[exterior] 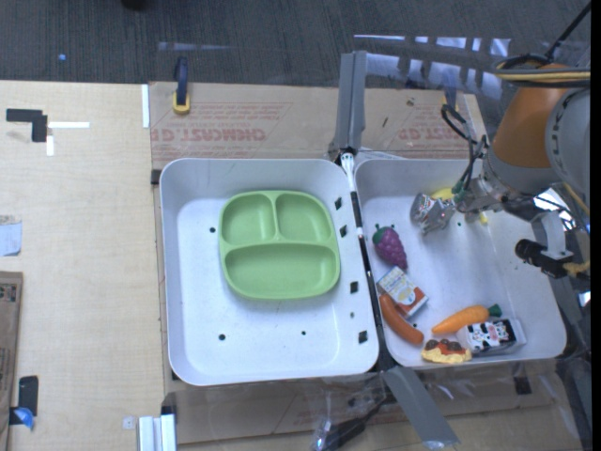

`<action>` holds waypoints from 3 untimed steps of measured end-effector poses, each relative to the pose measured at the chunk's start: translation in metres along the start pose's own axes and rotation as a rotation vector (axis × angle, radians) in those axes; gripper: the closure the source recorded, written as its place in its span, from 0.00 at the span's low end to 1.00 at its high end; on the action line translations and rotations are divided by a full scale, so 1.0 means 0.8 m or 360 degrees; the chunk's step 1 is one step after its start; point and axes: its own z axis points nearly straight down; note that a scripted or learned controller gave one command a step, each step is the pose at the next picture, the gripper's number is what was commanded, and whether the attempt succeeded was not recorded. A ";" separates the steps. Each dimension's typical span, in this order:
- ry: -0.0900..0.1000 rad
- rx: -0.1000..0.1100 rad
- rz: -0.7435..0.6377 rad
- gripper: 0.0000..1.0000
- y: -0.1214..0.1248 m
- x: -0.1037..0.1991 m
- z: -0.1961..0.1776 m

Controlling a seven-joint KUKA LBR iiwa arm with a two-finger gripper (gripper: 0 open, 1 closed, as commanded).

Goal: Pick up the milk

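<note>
The milk (493, 335) is a small carton with black and white cow patches, lying on its side in the front right corner of the right bin (526, 285). My gripper (431, 216) hangs low over the back of that bin, well behind and to the left of the milk. A yellow item (441, 196) sits right beside the gripper. Nothing shows held in the gripper.
The right bin also holds purple grapes (390, 247), a small orange and white carton (405, 292), a sausage (402, 320), a carrot (460, 318) just behind the milk and a yellow pastry (445, 350) to its left. The left bin (188, 280) holds a green divided plate (279, 243).
</note>
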 end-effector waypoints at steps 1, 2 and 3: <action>-0.0001 -0.0003 -0.0123 0.00 0.039 0.076 -0.001; 0.0001 0.0003 0.0037 0.00 -0.036 0.094 0.000; 0.0006 0.0022 0.0211 0.00 0.049 0.066 0.002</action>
